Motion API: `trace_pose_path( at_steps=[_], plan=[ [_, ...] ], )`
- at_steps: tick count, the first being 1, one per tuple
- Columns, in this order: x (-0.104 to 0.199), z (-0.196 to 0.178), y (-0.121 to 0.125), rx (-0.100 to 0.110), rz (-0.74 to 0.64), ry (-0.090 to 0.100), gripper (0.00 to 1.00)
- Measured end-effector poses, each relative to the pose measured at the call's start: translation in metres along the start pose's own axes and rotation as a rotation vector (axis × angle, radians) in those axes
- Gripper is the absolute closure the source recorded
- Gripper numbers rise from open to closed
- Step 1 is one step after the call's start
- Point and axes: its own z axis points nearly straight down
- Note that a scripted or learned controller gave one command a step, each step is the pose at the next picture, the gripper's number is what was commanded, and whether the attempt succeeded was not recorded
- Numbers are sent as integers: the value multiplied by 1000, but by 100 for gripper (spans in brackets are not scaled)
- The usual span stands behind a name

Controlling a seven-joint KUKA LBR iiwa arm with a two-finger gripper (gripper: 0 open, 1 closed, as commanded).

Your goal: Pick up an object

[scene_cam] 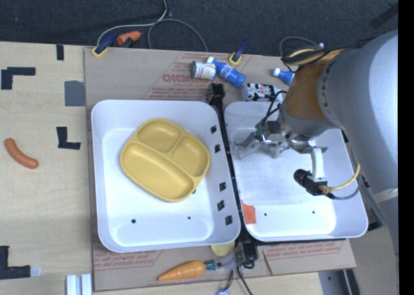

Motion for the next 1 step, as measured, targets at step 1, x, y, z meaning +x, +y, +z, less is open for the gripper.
trace_pose_path(
  at_steps=[1],
  plan=[
    [2,1,61,1,0,5,0]
  ],
)
